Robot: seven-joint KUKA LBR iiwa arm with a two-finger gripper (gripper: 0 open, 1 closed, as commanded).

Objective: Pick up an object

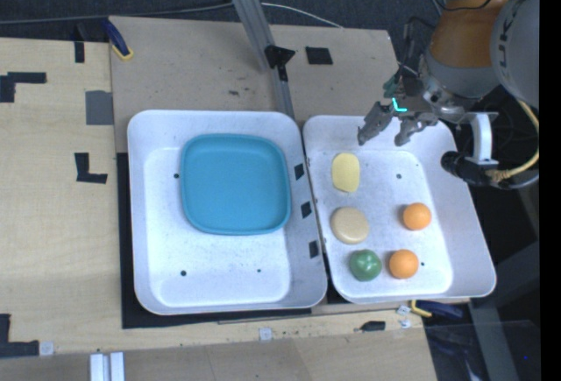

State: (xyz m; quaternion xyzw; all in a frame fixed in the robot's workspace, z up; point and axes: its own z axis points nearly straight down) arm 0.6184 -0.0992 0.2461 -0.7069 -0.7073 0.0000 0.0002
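Observation:
The right bin (456, 222) holds a yellow oval piece (345, 172), a beige round piece (350, 225), a green ball (365, 264) and two orange balls (416, 216) (403, 264). My gripper (386, 133) hangs over the far end of this bin, up and to the right of the yellow piece. Its two dark fingers are spread apart and nothing lies between them.
The left bin (153, 195) carries a blue square plate (235, 183). A slanted metal post (254, 11) rises behind the bins. Black tape marks dot the wooden bench (53, 195), and cables loop at the bench's right side.

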